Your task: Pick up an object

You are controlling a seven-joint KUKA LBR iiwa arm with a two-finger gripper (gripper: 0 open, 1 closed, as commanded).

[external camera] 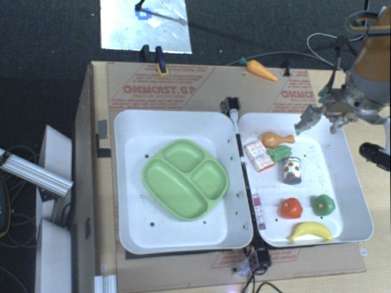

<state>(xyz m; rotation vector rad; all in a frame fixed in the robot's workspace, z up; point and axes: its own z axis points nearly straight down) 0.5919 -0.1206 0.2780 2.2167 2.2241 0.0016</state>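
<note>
Grey arm with orange band (372,72) over right white bin's (351,182) far corner, green sectioned plastic plate (185,179) in left bin (131,163), fingers (305,121) spread wide, gripping nothing, yellow banana (311,231) near front rim, lying left-right, ends curving frontward.

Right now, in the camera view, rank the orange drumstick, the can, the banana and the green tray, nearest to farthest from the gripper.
1. Orange drumstick, just beside the gripper.
2. Can, mid right bin.
3. Banana, right bin's front edge.
4. Green tray, left bin.
</note>
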